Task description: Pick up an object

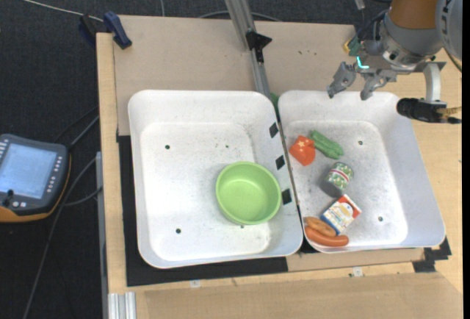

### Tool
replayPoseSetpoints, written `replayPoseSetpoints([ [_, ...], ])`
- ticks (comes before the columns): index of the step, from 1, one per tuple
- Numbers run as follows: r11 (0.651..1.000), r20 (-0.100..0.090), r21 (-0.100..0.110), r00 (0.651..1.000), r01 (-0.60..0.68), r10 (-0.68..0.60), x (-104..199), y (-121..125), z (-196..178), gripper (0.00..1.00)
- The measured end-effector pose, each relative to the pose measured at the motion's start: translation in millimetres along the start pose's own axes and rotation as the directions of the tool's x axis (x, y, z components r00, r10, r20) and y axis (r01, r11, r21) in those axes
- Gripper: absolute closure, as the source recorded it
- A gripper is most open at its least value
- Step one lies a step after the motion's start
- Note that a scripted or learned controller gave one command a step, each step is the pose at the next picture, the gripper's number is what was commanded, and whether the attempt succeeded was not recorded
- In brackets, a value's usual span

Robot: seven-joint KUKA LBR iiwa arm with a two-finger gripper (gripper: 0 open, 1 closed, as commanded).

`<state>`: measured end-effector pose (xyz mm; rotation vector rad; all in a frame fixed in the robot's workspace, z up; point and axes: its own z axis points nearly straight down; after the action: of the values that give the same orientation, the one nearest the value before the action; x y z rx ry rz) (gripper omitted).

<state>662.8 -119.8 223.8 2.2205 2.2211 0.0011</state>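
My gripper (350, 89) hangs above the far rim of the right bin (396, 185), its two fingers spread open with nothing between them. Below it in that bin lie a red strawberry-like toy (302, 151) and a green pickle (326, 144) near the left wall. A small grey can (337, 178) sits in the middle. A little carton (341, 213) and a red-orange sausage (324, 233) lie at the near left corner. All of them are well apart from the gripper.
The left bin (183, 163) holds a green bowl (248, 192) near its right side. A metal pole (239, 9) slants across the bench behind the bins. A tablet pendant (29, 174) lies on the floor at the left.
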Motion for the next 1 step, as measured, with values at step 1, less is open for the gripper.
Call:
replayPoseSetpoints([
  [1, 1.0, 0.0, 0.0, 1.0, 0.0, 0.0, 0.0, 0.0, 0.1, 0.0],
])
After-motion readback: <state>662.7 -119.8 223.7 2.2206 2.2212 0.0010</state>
